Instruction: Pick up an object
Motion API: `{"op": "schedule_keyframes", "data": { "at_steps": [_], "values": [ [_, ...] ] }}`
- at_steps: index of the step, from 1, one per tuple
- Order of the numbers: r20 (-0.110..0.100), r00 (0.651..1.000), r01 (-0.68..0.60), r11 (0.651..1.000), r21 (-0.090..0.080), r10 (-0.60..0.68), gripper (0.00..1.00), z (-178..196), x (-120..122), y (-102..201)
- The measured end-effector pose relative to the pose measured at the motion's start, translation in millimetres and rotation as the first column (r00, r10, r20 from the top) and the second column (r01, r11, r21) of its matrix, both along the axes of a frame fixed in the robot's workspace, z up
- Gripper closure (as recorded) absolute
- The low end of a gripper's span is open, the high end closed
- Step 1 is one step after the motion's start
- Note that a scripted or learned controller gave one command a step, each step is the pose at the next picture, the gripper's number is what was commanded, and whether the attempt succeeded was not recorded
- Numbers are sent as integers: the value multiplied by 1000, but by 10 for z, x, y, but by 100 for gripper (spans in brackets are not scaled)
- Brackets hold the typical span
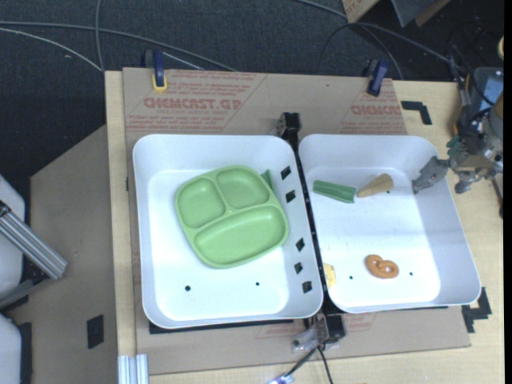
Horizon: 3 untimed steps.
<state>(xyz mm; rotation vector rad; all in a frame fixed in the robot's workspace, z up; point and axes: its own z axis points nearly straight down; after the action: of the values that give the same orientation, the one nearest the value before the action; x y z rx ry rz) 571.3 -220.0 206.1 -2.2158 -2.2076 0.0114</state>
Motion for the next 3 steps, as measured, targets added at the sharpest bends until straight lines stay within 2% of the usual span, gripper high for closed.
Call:
{"op": "schedule_keyframes", "data": {
  "at_steps": [1, 2, 3],
  "values": [
    [14, 1000, -4, 1000, -4, 4, 0, 82, 33, 7],
    [10, 1000, -6, 1000, -2, 6, 0, -418, 106, 77],
    [9, 1000, -5, 1000, -1, 5, 0, -1008, 69, 168]
  ]
}}
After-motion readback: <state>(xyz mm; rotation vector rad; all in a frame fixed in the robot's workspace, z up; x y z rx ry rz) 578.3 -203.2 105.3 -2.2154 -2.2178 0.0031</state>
